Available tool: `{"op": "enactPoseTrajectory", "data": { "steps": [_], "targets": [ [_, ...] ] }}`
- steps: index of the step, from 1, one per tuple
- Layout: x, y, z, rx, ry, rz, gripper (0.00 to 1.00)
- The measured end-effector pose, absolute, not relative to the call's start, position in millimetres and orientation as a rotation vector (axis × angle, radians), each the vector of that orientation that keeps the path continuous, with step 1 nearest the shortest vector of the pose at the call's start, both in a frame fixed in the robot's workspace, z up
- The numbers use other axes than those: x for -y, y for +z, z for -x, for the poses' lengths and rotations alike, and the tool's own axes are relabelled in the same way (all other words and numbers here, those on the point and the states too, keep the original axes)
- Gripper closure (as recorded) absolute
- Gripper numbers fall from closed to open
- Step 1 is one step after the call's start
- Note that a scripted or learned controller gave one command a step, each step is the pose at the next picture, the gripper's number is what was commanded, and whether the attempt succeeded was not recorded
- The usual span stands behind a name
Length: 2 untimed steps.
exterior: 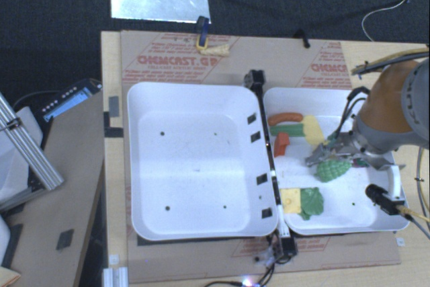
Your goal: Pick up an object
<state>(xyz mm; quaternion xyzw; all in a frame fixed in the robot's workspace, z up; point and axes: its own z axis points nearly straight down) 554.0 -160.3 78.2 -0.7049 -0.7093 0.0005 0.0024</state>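
Green toy lies in the right bin, under the gripper; whether it sits between the fingers, or how they stand, I cannot tell. Grasping seems underway; next, close firmly and lift straight, clear of the yellow piece.

The left bin leaves free room, while the right bin is crowded with toys and the arm above it.

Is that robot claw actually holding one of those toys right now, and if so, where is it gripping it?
It cannot be told. The gripper sits right on top of the green toy in the right bin, but the view doesn't show it between the fingers.
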Motion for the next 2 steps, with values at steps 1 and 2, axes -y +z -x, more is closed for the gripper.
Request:
{"op": "enactPoseTrajectory", "data": {
  "steps": [1, 2],
  "targets": [
    [136, 86, -630.7, 2.237, -0.009, 2.215, 0.0],
    [138, 96, -628.2, 2.233, -0.006, 2.217, 1.0]
  ]
}}
